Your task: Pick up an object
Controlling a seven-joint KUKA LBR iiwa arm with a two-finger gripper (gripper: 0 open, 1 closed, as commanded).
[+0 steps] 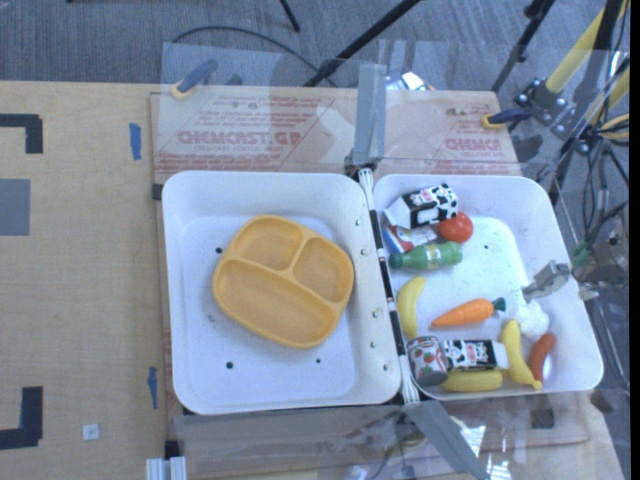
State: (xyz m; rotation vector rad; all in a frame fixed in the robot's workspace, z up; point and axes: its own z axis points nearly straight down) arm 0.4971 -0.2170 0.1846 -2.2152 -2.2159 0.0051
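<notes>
Two white bins sat side by side on the bench; the left bin point(190, 218) held one yellow divided plate point(283, 279). The right bin point(570, 348) held, by my count, three bananas point(408, 306), two milk cartons point(430, 205), one carrot point(466, 313), one green bottle point(427, 257), one tomato point(456, 228) and one sausage point(541, 355). The carrot lay right of the plate, its long axis nearly level, tip toward the plate. The gripper point(547, 280) sat above the carrot's leafy end; whether its fingers were parted or closed could not be told, being too small and blurred. Grey carpet and stands lay beyond.
</notes>
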